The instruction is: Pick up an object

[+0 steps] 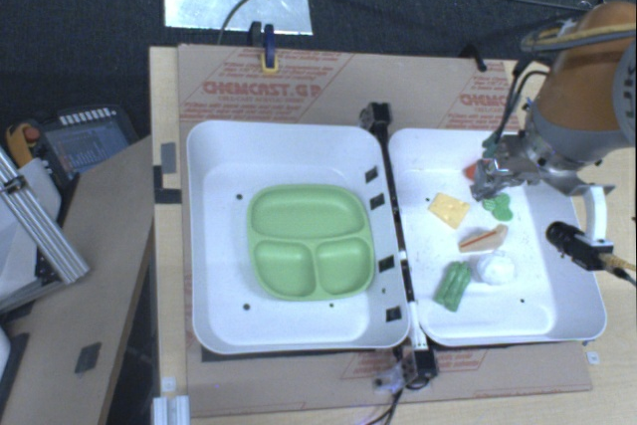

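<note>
My gripper (pixel 489 184) hangs low over the back right part of the right bin (pixel 567 318). Just under and in front of it lies a small green piece (pixel 499 208). A small red piece (pixel 470 171) peeks out at its left side. Further left in the bin lies a yellow cheese wedge (pixel 448 209). In front of the gripper lie a tan and red hot dog (pixel 484 237), a white lump (pixel 496 268) and a green pickle-like piece (pixel 453 285). Whether the gripper touches the green piece is hidden by the wrist.
The left bin (pixel 219 214) holds a green divided plate (pixel 310 241). A black divider strip (pixel 386 214) runs between the two bins. The arm's grey and orange body (pixel 587 95) looms over the right bin's back right corner.
</note>
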Robot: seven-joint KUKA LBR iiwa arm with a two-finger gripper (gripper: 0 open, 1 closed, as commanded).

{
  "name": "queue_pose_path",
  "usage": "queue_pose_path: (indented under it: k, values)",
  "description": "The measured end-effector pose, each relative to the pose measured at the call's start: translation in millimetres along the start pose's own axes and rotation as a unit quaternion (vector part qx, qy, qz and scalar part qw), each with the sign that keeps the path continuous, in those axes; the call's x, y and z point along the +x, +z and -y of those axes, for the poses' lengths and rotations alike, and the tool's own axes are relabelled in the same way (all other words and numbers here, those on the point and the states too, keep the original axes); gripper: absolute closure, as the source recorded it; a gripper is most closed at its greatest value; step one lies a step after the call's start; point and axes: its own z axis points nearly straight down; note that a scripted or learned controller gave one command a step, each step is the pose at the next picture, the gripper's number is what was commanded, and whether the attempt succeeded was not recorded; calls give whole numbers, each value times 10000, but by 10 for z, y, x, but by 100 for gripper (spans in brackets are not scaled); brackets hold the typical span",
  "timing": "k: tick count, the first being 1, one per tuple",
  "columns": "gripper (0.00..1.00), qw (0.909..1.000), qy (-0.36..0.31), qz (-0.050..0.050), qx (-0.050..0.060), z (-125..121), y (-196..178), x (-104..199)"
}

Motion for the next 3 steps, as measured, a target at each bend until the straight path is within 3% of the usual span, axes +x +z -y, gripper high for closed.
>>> queue_pose_path:
  k: [3]
  values:
    - [100,10000,-30,-15,14,-541,146,1655]
